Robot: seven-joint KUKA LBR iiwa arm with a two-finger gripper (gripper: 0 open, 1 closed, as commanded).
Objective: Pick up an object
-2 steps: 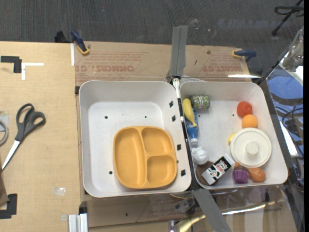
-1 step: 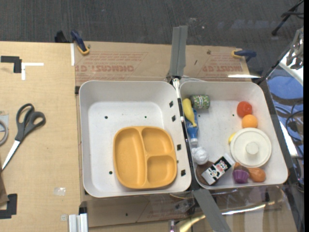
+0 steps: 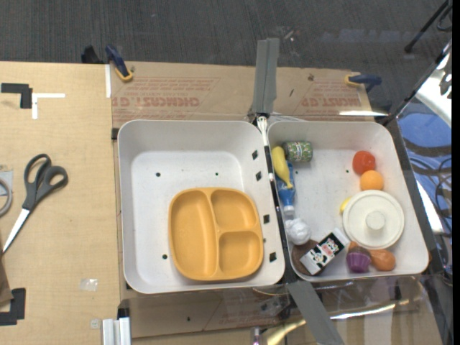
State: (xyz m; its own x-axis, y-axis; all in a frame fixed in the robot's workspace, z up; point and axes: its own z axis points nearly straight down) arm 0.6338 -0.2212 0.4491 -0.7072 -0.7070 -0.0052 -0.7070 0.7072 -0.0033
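Yellow and slim, a banana-shaped toy [image 3: 279, 164] lies in the right bin [image 3: 402, 165] against its left wall, its long axis running nearly top to bottom of the frame, with a blue piece [image 3: 287, 192] just below it along the same line. Touching the toy's upper end, a green can [image 3: 298, 151] lies on its side, long axis left to right. Lower down, a black-and-white carton [image 3: 321, 253] sits slantwise, pointing from lower left to upper right, near a small white crumpled lump [image 3: 296, 230]. A round white lidded bowl [image 3: 373, 220] fills the right middle of this bin; a red ball [image 3: 364, 160] and an orange ball [image 3: 371, 180] lie above it, a purple piece [image 3: 357, 261] and an orange piece [image 3: 384, 259] below it by the near wall. The left bin [image 3: 136, 192] holds a yellow divided plate [image 3: 215, 233]. Scissors [image 3: 36, 185] rest on the wooden bench [image 3: 65, 264] at the far left, well apart from both bins.
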